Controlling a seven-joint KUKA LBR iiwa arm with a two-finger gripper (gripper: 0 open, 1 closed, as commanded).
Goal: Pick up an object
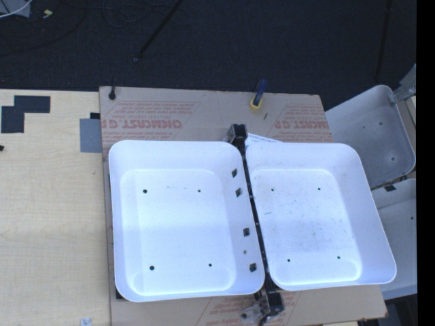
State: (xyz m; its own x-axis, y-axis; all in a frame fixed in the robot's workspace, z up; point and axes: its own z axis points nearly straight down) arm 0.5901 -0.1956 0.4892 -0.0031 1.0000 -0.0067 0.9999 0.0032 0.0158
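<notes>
Two shallow white bins sit side by side on the bench. The left bin shows a bare white floor with a few small dark holes. The right bin has a scuffed floor, also with small holes. I see no loose object lying in either bin.
A black clamp strip runs between the bins. A cardboard sheet lies under them. A blue and yellow clamp sits at the sheet's far edge. A grey metal plate stands to the right. Light wooden bench top extends left.
</notes>
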